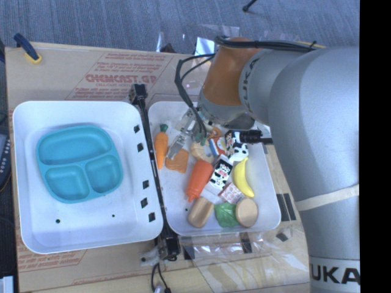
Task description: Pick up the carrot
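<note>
Claw over the toy bin

The smooth, pointy carrot (160, 149) lies by the right bin's (270, 191) left wall. The shiny metal claw (185, 134) hangs just beside it, over an orange wedge (177, 162); I cannot tell how wide it is.

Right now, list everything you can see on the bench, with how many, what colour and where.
shallow white bins: two, white, side by side on the bench.
blue divided plastic plate: one, blue, in the left bin.
small orange toy carrot: one, orange with a green top, at the right bin's left wall.
orange bottle-shaped toy: one, orange, middle of the right bin.
yellow toy banana: one, yellow, right side of the right bin.
round green toy: one, green, near edge of the right bin.
black-and-white cow-print carton: one, beside the banana.
gripper: one, metal, over the right bin near the carrot.
</note>
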Robot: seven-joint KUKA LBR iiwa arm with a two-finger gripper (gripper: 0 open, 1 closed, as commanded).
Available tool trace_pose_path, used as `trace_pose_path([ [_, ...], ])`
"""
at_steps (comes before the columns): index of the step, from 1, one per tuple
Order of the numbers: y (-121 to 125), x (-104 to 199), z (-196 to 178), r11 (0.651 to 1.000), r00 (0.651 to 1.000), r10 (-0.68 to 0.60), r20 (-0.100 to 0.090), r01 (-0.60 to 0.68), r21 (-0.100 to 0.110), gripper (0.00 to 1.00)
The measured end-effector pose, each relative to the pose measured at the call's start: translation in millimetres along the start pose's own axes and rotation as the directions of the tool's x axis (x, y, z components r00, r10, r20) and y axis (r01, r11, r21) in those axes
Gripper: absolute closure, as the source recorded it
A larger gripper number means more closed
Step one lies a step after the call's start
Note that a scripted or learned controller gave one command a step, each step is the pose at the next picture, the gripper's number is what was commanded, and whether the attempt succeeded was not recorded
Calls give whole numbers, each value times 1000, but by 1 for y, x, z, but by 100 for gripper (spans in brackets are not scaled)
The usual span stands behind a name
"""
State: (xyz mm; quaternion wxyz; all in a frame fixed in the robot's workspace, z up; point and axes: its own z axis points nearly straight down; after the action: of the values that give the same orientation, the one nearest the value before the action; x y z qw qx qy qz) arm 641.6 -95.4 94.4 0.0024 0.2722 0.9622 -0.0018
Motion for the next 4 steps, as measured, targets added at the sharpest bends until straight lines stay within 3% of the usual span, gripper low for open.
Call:
trace_pose_path([
  [1, 44, 24, -104, 992, 992, 127, 4, -127, -8, 0],
  [2, 52, 40, -98, 991, 991, 136, -7, -136, 0, 0],
  [4, 52, 40, -98, 991, 991, 135, -7, -135, 1, 0],
])
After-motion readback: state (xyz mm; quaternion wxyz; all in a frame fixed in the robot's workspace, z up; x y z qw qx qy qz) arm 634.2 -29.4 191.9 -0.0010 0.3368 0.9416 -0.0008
